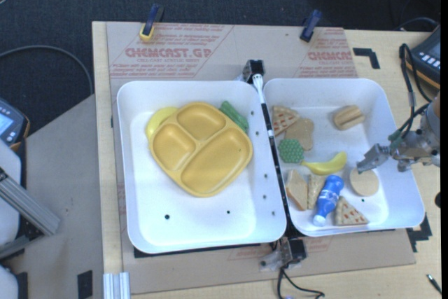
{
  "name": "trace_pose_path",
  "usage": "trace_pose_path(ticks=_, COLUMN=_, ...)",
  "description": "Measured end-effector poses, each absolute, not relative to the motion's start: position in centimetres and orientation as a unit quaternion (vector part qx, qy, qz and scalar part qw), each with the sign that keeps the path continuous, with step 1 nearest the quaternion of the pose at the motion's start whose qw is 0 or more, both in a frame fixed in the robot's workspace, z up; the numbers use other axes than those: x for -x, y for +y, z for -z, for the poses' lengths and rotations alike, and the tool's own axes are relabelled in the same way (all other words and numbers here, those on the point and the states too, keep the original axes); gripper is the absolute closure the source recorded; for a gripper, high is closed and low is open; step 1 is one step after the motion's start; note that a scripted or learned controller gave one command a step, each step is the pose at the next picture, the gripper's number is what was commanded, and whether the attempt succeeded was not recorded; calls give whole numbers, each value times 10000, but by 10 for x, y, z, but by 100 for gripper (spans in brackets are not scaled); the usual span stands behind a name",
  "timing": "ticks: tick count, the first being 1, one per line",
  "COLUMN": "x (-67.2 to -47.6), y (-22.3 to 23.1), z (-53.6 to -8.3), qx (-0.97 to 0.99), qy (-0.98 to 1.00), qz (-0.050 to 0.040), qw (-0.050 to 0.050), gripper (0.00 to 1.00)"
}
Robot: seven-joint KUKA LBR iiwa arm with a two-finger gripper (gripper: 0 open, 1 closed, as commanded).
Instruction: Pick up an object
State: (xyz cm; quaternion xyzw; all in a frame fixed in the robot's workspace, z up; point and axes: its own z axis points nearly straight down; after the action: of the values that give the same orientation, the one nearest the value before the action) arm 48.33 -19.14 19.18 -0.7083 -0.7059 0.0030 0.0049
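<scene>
Yellow moulded three-compartment tray [201, 148] in left bin [133, 171]; gripper [374, 159] above round flat cookie [364, 183], grip state unclear.

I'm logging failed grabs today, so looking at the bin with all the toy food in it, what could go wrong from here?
1. The gripper hangs at the right bin's edge by the round cookie; flat pieces like it may slip out of a pinch.
2. The blue bottle, banana and bread slices lie packed together, so a grab there may nudge neighbours or catch two.
3. Closing so near the bin wall could strike the rim.
</scene>
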Motion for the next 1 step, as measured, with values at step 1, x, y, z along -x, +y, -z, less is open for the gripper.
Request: trace_pose_path(ticks=1, x=-486, y=-191, z=-197, qx=7072, qy=-7070, qz=-1, qw=-2, gripper=0)
